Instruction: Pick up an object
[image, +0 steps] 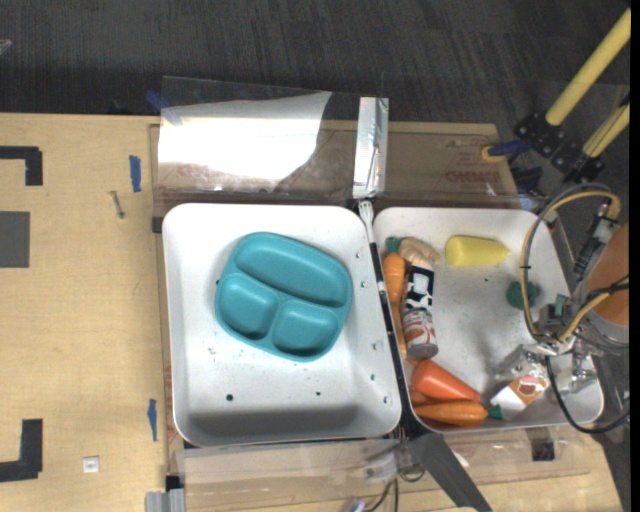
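Now we're low at five o'clock in the right bin (470, 225); tool (540, 365) grip unreadable; next, lift the small bottle (525, 387).

Bright, even light falls from above, and the scene reads clearly across most of the frame. The strongest glare sits on the clear plastic sheet (240, 140) behind the left bin (190, 330), where it washes out to near white. The bin's white floor is bright but keeps its detail, and the teal divided tray (283, 294) carries soft highlights on its rims with only a faint shadow below. Shadows are short and weak throughout. The dark floor (300, 40) at the top stays dim and grainy. Focus is fair in the centre; the lower right corner around the hand (545, 365) looks softer and cluttered.
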